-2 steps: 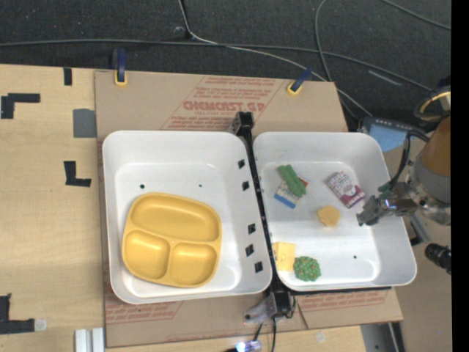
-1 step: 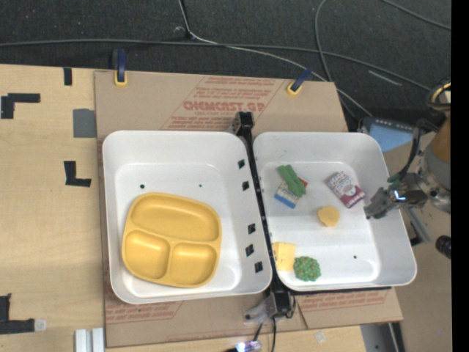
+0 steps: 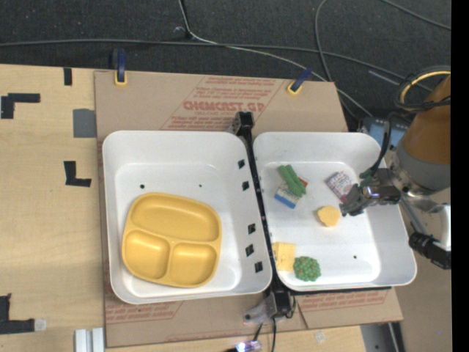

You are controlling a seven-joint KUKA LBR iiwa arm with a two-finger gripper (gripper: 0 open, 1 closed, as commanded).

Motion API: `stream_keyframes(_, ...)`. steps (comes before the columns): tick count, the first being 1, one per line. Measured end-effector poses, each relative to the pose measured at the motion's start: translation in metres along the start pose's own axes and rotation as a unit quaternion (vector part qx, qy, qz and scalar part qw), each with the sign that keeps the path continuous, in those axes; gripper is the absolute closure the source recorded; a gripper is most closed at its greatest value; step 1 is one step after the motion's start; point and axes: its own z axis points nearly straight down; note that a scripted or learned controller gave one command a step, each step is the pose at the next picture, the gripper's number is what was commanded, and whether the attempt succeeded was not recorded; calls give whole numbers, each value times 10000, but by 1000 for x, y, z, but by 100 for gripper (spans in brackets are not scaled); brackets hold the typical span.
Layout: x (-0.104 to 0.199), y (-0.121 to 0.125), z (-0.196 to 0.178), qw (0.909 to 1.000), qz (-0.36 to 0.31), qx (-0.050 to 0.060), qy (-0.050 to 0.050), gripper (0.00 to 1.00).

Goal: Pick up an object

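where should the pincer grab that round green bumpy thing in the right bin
Probably across the middle of the green bumpy ball, coming straight down. It looks roundish, so no side seems better, but keep the fingers off the yellow block close on its left and the bin's front wall just below. The pincer sits farther back.

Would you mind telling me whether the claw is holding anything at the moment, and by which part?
Nothing is held: the claw hangs beside the small yellow rounded piece in the right white bin.
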Motion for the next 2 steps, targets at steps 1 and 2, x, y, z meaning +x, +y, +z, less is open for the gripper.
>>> stream_keyframes(1,46,13,9,10000,6,9,-4,100)
stream_keyframes(2,96,24,0,10000,0,6,-1,100)
